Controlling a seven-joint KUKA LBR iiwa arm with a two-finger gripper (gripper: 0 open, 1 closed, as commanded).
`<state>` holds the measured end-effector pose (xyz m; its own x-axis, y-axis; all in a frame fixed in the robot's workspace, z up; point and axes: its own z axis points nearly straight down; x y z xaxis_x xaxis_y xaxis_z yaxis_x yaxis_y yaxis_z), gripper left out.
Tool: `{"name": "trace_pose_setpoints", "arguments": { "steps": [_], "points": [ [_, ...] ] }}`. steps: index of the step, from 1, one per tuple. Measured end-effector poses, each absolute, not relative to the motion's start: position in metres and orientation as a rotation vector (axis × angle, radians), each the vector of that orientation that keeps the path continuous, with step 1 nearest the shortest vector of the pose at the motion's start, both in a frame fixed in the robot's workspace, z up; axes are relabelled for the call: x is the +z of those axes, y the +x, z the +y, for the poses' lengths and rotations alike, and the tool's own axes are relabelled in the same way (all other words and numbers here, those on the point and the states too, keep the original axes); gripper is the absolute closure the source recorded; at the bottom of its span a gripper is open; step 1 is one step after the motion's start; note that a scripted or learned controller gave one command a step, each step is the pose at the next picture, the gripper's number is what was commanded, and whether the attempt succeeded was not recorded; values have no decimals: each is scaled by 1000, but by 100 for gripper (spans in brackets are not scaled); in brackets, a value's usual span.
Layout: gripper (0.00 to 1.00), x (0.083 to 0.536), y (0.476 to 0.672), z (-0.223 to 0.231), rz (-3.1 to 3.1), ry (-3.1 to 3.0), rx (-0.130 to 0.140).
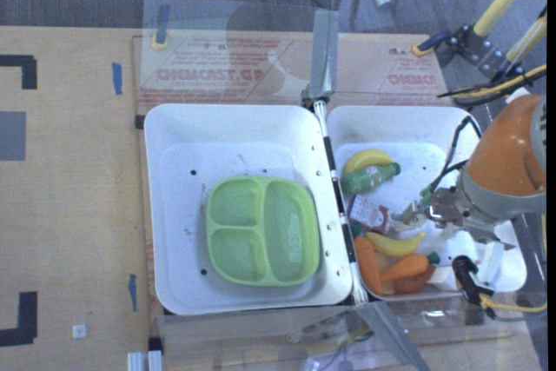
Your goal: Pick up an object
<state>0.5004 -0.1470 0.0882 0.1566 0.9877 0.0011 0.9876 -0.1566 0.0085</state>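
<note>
Green plastic first: a divided tray [261, 231] lies flat in the left bin [174, 143], slightly right of centre and towards the near wall. It sits alone there, prob. as a drop-off spot, and nothing is near it.

Between the bins runs a metal divider strip [323, 56], w/ the bin rims touching along it.

The right bin [408, 122] holds the pickable stuff, all crowded at its left and near side. Going rightward and down: a yellow banana [368, 159] at the top, a green bottle [368, 177] just under it and touching, a small red-and-white packet [368, 212] below that, a second banana [395, 243], then orange carrots [395, 268] piled vs. the near wall. Items overlap, so a clean pinch on one looks hard; my guess is the target is the second banana or the packet.

The gripper [426, 208] hangs low over the bin, just right of the packet and above the second banana. Whether it's parted or clamped, can't tell — too blurred. Nothing visibly held. The arm's orange band [512, 154] covers the bin's right side, and cables [499, 304] trail at the near right corner.
</note>
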Motion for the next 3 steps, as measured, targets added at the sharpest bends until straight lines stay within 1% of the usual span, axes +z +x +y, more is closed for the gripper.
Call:
{"name": "trace_pose_setpoints", "arguments": {
  "steps": [1, 2, 3],
  "points": [
    [100, 98, 500, -153, 2019, 2389, 8],
    [0, 98, 500, -154, 2019, 2390, 8],
    [0, 88, 609, -143, 2022, 2396, 4]
  ]
}}
